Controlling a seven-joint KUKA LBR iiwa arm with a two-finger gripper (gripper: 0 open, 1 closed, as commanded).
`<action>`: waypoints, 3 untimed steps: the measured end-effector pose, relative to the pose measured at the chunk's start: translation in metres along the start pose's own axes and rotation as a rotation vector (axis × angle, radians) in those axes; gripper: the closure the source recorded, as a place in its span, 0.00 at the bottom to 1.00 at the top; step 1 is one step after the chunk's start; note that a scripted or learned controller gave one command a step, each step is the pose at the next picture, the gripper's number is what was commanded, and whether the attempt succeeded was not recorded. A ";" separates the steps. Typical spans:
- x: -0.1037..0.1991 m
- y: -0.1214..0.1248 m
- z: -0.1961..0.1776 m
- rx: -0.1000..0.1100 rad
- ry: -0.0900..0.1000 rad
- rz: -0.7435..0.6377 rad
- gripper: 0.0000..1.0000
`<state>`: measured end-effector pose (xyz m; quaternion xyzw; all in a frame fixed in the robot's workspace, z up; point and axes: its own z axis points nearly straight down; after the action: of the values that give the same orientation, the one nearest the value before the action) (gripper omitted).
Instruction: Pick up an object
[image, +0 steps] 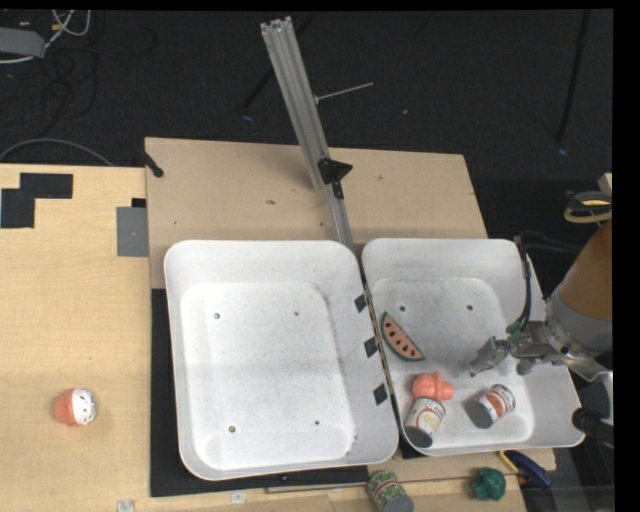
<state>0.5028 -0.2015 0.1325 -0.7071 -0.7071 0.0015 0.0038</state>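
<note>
Grey arm with an orange band, reaching in from the right over the right bin (440, 262), wrist low and angled toward the bin floor. End effector (492, 356) dark and metallic, hanging just above the speckled white plastic; grasp state impossible to tell at this size, nothing seen between the fingertips.

Just below the end effector: a small can (492, 404) lying on its side, white label with red, dark end facing left. Further left and below: a second labelled can (426, 414), also tipped over, touching a soft-looking coral-red lump (432, 385) above it. Left of the end effector, near the divide between bins: a flat watermelon slice (400, 338), red with dark seeds and a green rind.

Well to the left: the left bin (190, 262), shallow, rounded corners, same speckled white. Far left on the pale wooden desk (60, 300): a round red-and-white ball (75, 407). Below the bins at the desk edge: a green crumpled lump (489, 484) and another small can (386, 489).
</note>
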 end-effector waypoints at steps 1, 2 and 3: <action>-0.002 0.001 -0.013 -0.004 -0.002 0.003 1.00; -0.009 0.006 -0.071 -0.011 -0.005 -0.001 1.00; -0.010 0.006 -0.122 -0.011 -0.005 -0.002 1.00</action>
<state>0.5101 -0.2121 0.2544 -0.7065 -0.7077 -0.0007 -0.0017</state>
